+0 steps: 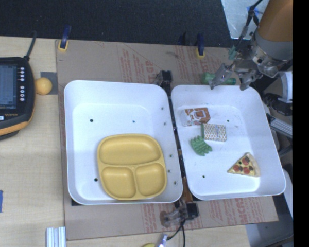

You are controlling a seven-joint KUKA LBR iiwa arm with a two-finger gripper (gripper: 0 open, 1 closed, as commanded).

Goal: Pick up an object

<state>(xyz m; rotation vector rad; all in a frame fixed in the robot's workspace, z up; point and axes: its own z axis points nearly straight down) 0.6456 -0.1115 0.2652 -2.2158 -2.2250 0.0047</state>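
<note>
The tool (229,80) hangs over the far rim of the right bin (265,118), at that bin's upper edge, with its two fingers spread apart and nothing between them; it is released. Just beside the left finger, on the cardboard past the bin's rim, lies a small green piece (210,78) whose kind cannot be told. Above the tool the arm's orange band (276,12) rises toward the top right corner. Inside the right bin lie four things: a small brown-and-white packet (196,116) near the far left part, a pale speckled box (215,132) just beside it toward the near side, a green ridged toy (200,145) touching or nearly touching that box's lower left corner, and a toy pizza slice (244,165) well apart from them, near the right near corner. The left bin (87,107) holds a yellow divided tray (131,165) with three compartments, lying flat in its near half. On the surface to the left sit a black and orange control pendant (6,96) and a yellow ball (43,85) just beside it.
</note>
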